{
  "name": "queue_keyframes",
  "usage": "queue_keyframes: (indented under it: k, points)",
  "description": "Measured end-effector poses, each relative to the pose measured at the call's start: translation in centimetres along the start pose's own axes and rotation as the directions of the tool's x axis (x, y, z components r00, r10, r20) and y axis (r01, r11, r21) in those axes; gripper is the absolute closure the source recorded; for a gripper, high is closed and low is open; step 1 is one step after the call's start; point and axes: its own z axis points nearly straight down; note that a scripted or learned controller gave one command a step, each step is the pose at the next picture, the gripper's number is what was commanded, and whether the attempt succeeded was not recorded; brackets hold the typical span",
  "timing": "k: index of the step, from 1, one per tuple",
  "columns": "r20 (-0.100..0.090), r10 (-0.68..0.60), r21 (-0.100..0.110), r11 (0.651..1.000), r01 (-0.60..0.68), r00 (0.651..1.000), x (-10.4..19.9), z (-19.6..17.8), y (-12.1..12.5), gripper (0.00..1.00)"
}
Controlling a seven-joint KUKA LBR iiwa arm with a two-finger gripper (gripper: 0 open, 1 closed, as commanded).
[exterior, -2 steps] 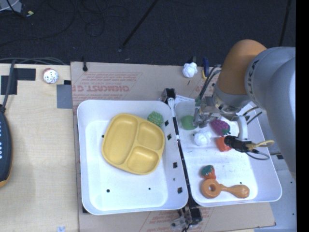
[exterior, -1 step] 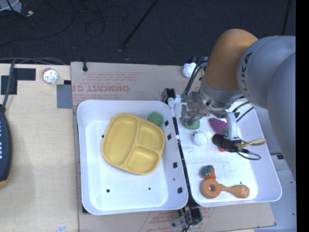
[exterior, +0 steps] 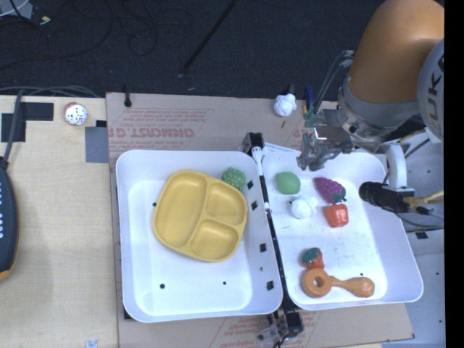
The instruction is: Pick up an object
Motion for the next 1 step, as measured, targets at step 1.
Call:
queue_keyframes:
  k: [1]
  points:
    - [-0.001,-0.001,0.008,1.0,0.001,1.0,2.02,-6.35,-7.81,1.0]
